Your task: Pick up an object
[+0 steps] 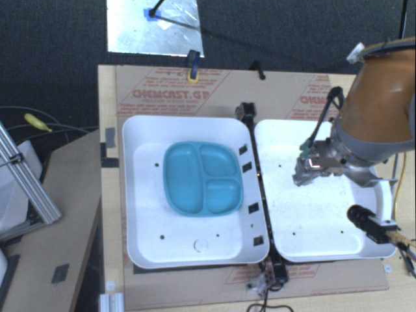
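A blue divided plate (201,178) lies flat in the middle of the left white bin (143,239). My gripper (304,173) hangs low over the right white bin (286,239), in its upper middle part, well to the right of the plate. A small greenish bit (304,149) shows at the gripper's top; I cannot tell whether it is a separate object. The arm's grey and orange body (383,109) hides the bin's right side.
A black divider strip (255,174) runs between the two bins. Both bins rest on a cardboard sheet (175,93). A metal plate (153,18) lies on the floor behind, and an aluminium frame (23,181) stands at the left.
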Action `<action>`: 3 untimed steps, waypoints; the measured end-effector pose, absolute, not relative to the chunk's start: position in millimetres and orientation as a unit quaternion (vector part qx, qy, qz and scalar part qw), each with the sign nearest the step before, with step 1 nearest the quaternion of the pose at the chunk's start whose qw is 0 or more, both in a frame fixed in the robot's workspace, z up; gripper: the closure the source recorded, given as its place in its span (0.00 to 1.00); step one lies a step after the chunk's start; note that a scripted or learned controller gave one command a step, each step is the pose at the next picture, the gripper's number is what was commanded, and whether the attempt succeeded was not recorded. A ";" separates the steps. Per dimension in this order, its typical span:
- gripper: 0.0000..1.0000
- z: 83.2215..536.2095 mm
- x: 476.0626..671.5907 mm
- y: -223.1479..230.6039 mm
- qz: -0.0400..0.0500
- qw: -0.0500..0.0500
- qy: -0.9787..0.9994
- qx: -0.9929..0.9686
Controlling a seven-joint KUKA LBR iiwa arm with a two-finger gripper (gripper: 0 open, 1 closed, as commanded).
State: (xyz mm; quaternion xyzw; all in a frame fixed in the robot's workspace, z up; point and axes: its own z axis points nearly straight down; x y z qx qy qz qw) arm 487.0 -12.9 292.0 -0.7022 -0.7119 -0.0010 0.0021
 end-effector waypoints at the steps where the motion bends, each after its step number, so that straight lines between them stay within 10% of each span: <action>1: 1.00 321.8 487.0 64.9 -0.003 0.000 -0.711 -0.703; 3: 1.00 253.4 507.5 -35.4 0.001 0.000 -0.705 -0.709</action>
